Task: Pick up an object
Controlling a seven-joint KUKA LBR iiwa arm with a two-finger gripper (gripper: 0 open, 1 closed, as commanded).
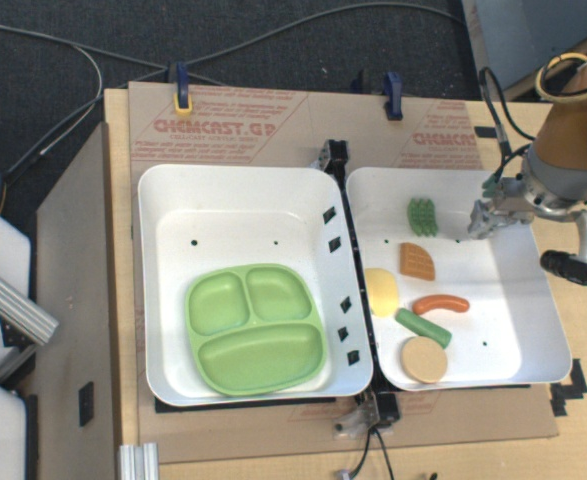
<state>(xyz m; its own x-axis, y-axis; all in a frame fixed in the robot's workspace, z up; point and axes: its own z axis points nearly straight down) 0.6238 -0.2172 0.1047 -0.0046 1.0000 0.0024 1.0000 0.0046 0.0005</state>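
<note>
Camera view from above: the gripper (485, 218) hangs over the right bin (533, 363) at its far right edge, and I cannot tell its state from here; the toy food lies apart from it: a green bumpy piece (422, 216) nearest, then an orange wedge (417, 261), a yellow lump (381, 291), a red sausage (440, 305), a green stick (422, 327) touching a tan disc (424, 359). They look like light, stiff, smooth plastic, likely slippery, so I'd take the green bumpy piece across its narrow width. The left bin (163, 268) holds a green divided plate (257, 328).

We cannot read the gripper (485, 218) fingers above the right bin (533, 318); the arm (571, 138) is cropped.
</note>
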